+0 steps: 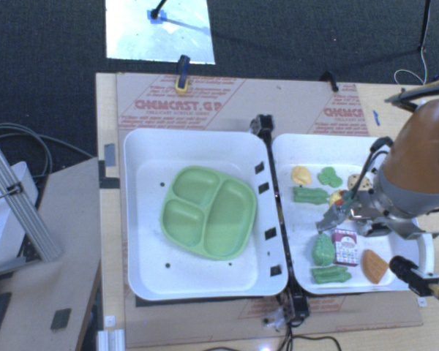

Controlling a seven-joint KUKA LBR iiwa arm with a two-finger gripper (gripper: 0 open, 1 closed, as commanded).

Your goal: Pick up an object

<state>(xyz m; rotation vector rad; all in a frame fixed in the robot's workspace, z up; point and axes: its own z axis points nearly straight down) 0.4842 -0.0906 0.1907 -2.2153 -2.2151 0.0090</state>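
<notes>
1. 2 white bins sit side by side on the bench. The left bin has a green divided plate lying in it, pretty much in the middle.
2. The right bin is where all the small stuff is: a yellow piece and a small green piece near the far side, with a long green piece just below them.
3. Closer to the near edge there's a round green lump, a little pink and white box right beside it, an orange piece to the right of the box, and another long green piece along the near wall.
4. The arm comes in from the right and hangs over the right bin. The gripper points left, sitting between the long green piece up top and the pink box below.
5. Honestly can't tell from this angle whether the jaws are spread or closed. I don't see anything pinched between them.
</notes>
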